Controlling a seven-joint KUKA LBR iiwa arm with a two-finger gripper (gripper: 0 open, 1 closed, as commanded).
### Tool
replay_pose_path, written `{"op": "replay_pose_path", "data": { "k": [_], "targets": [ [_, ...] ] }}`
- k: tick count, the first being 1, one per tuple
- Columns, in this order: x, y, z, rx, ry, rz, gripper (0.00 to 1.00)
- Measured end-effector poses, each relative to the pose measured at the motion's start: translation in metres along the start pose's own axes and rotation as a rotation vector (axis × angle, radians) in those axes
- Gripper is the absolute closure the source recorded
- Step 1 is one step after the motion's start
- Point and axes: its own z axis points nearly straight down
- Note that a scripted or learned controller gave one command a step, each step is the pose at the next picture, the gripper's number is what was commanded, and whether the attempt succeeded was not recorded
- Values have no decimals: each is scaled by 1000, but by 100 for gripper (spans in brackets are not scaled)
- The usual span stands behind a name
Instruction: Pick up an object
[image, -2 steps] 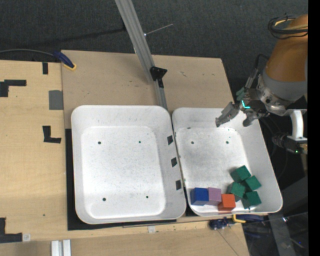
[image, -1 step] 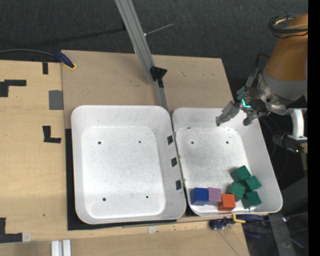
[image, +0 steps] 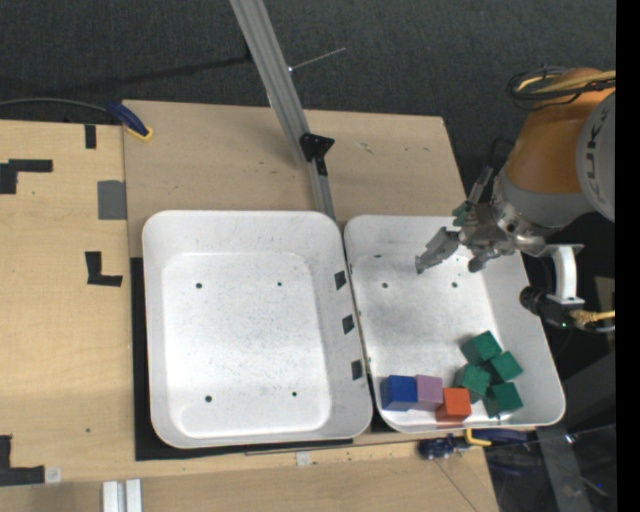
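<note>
In the right bin (image: 400, 310), a cluster of small blocks lies at the near right corner: a blue block (image: 400, 390), a lilac block (image: 429, 389), an orange block (image: 456, 402) and several green blocks (image: 490, 370). My gripper (image: 455, 257) hangs over the far part of that bin, well away from the blocks. It is open, its two fingers (image: 432, 253) spread, with nothing between them.
The left bin (image: 240, 320) sits beside the right one, their rims touching. A slanted metal rail (image: 285, 90) runs from the top of the view to the bins' far junction. The arm's orange band (image: 555, 150) is at the right.
</note>
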Motion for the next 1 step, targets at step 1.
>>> {"op": "replay_pose_path", "data": {
  "k": [1],
  "targets": [
    [0, -2, 44, -1, 0, 0, 0]
  ]
}}
